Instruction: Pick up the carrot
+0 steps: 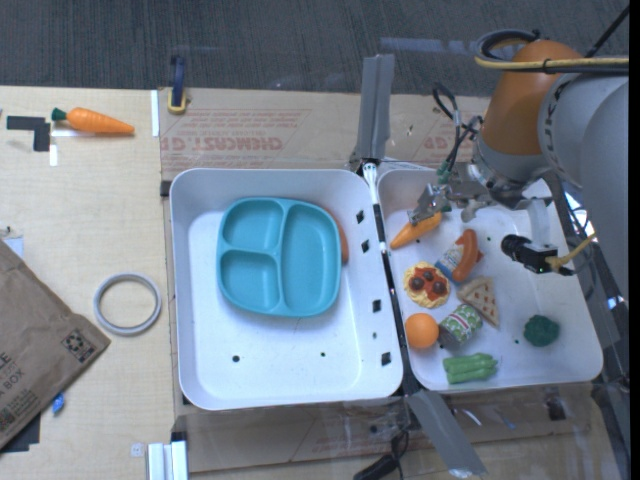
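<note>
small orange toy carrot [415, 230] (right bin) | two-finger gripper [432, 206] pinches its top end, so it hangs tilted | 1 grab holding

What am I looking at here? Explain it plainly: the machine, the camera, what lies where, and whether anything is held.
One camera looks down at a slant on a bench. The grey machine with the orange band is a robot arm reaching in from the right. Its jaws are at the upper end of a carrot in the right bin. Whether they grip it cannot be told. That bin also holds a toy pizza, an orange, a can and other toy foods. The left bin holds a blue plate. On the bench to the left lie a second carrot, a tape ring and a box.
</note>
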